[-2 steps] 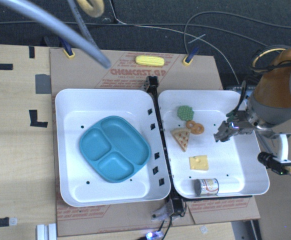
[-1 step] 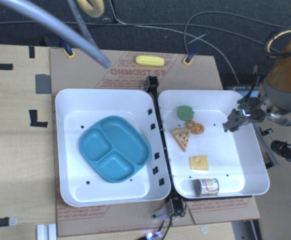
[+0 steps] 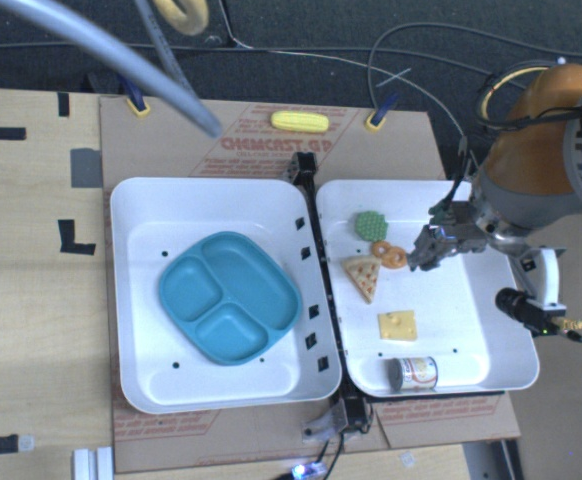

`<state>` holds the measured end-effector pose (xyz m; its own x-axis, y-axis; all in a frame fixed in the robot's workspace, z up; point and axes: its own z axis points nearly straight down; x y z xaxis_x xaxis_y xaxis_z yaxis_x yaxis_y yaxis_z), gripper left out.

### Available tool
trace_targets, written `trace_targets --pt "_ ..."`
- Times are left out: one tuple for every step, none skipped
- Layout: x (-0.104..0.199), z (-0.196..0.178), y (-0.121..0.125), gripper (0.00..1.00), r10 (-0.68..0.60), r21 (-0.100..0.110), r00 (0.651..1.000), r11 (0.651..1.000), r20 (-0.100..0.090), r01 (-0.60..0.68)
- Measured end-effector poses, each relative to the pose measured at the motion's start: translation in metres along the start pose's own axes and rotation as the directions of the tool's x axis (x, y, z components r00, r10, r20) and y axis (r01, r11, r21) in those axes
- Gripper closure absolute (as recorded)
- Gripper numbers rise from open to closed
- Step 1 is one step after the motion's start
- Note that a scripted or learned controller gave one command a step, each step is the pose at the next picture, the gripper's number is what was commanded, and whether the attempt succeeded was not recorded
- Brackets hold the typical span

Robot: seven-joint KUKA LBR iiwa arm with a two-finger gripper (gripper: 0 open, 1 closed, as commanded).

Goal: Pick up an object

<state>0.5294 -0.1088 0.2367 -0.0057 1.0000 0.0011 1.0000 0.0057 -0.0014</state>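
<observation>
The right bin (image 3: 491, 368) holds a green bumpy piece (image 3: 371, 225), an orange ring-shaped piece (image 3: 393, 257), a tan waffle wedge (image 3: 363, 277), a yellow cheese square (image 3: 398, 325) and a small can (image 3: 413, 373) lying on its side near the front wall. My gripper (image 3: 427, 253) hangs over the right bin, just right of the orange ring, its dark fingers pointing down and left. Nothing shows between them.
The left bin (image 3: 141, 228) holds a blue divided plate (image 3: 229, 296). A yellow banana-like piece (image 3: 299, 121) lies on the cardboard behind the bins. Cables run across the dark back area. The arm's body covers the right bin's far right edge.
</observation>
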Motion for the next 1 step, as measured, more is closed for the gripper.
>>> trace_targets --pt "0.0563 -0.0067 -0.0020 1.00 -0.001 0.000 1.000 1.000 0.000 0.001"
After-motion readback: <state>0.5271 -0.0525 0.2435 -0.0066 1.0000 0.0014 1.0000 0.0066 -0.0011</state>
